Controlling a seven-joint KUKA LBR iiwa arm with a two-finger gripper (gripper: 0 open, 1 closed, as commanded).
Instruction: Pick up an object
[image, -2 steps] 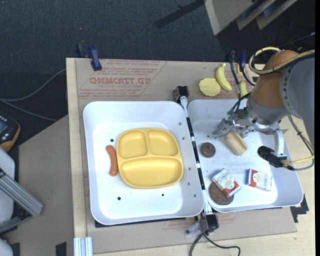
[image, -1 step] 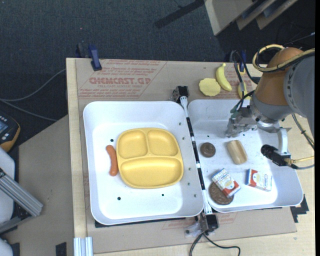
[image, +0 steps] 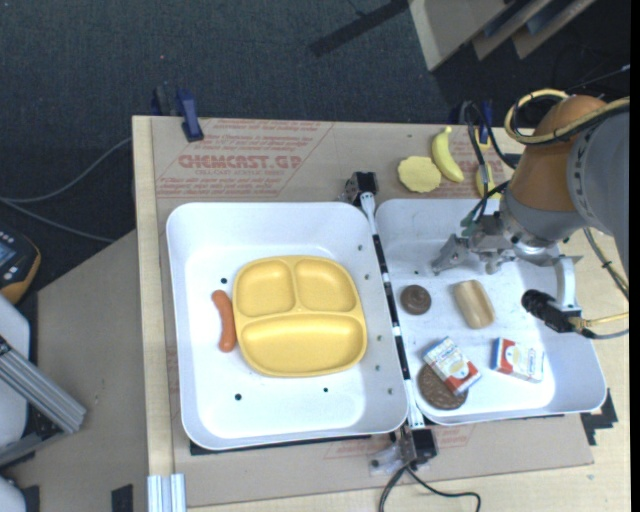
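My gripper (image: 478, 252) hangs over the back part of the right bin (image: 575, 395), with the grey arm and its orange band (image: 548, 170) above it. Nothing shows between its tips. Just in front of it lies a tan bread roll (image: 473, 303). A small round brown cookie (image: 415, 299) sits to the roll's left. Further forward are a red-and-white carton (image: 452, 364) resting on a dark brown disc (image: 437, 390), and a second small carton (image: 517, 359) to the right.
The left bin (image: 190, 250) holds a yellow divided plate (image: 298, 315) and an orange sausage (image: 225, 320) beside it. A toy banana (image: 448, 155) and a yellow lump (image: 420, 174) lie on the bench behind the right bin. A black cable fitting (image: 545, 308) hangs right of the roll.
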